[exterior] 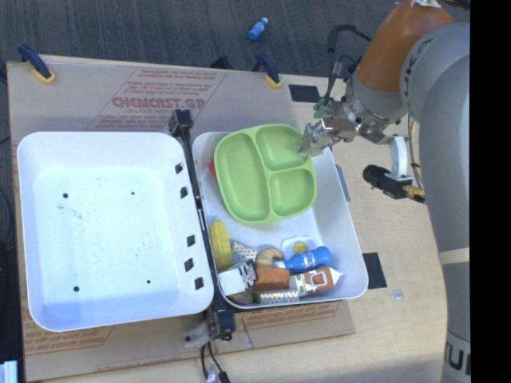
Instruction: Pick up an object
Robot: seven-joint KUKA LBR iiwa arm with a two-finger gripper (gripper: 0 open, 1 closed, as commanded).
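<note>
- Hand (313,142) sits at the green divided plate's (263,174) far rim, likely to lift it
- Its grip state: cannot tell

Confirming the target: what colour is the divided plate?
Light green plate, clearest in the camera view.

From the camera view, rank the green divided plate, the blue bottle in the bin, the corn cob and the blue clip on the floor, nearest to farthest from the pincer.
1. Green divided plate: the pincer sits at its right rim.
2. Blue bottle: low in the right bin.
3. Corn cob and blue clip: cob by the bin's left wall, clip on the floor above the bench; too close to call.
</note>
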